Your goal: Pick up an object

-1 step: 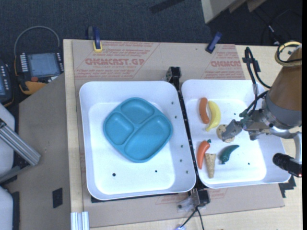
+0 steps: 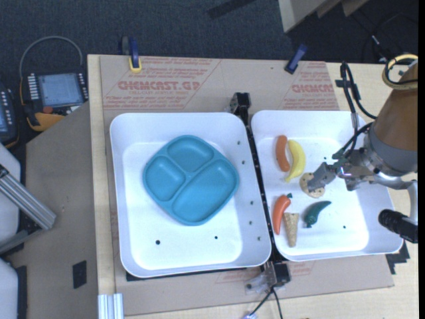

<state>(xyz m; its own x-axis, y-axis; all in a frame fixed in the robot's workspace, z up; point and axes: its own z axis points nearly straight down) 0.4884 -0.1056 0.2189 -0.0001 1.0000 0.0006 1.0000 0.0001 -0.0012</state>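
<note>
The end effector [image 2: 321, 180] sits over the cookie [image 2: 312, 185]; we can't tell its grip. We judge the cookie light, stiff and flat: pinch its edges.

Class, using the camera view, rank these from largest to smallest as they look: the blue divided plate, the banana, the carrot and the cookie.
1. Blue divided plate, by far the largest.
2. Banana and carrot: similar length, too close to rank.
3. Cookie, smallest, though the gripper partly covers it.

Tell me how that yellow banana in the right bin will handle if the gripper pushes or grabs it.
The banana looks like smooth moulded plastic, so probably stiff, light and somewhat slippery. Its curve suggests it would pivot rather than roll. It touches the sausage, so a push would likely shift both.
</note>
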